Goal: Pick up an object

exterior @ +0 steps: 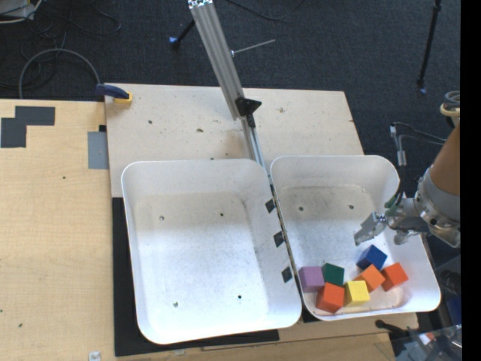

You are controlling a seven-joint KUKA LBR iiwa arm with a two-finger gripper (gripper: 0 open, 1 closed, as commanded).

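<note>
Several small blocks lie clustered in the near corner of the right bin (331,179): a purple block (311,278), a green one (333,272), a red-orange one (330,297), a yellow one (357,292), an orange one (371,276), a blue one (371,258) and another red-orange one (394,275). A pale object (387,299) rests beside them at the rim. My gripper (385,230) hangs over the right side of this bin, just above and behind the blue block. Its fingers are spread, one grey fingertip (367,229) pointing left, with nothing between them.
The left bin (195,247) sits beside the right one, with small black clips (277,238) along the shared rims. A slanted metal bar (224,66) rises behind the bins. A blue-and-yellow clamp (113,92) lies at the bench's far left corner.
</note>
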